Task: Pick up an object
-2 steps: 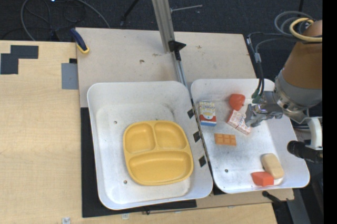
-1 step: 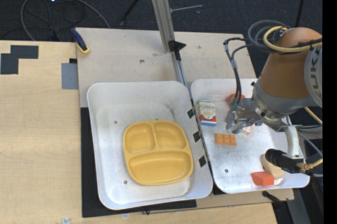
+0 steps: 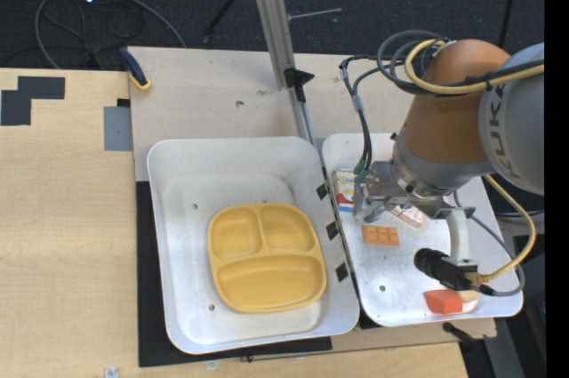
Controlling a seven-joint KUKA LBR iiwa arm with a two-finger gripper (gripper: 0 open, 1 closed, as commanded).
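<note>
My gripper hangs low over the left part of the right bin, under the grey and orange wrist. An orange waffle-like block lies just in front of it, apart from it. A small printed packet sits at the gripper's left side, against the bin's left wall. A pale pink piece pokes out from under the wrist on the right. A red-orange block lies near the bin's front right corner. Nothing shows between the gripper's tips.
A yellow divided plate lies in the left bin. A slanted aluminium post stands behind the bins. Yellow and black cables loop above the wrist.
</note>
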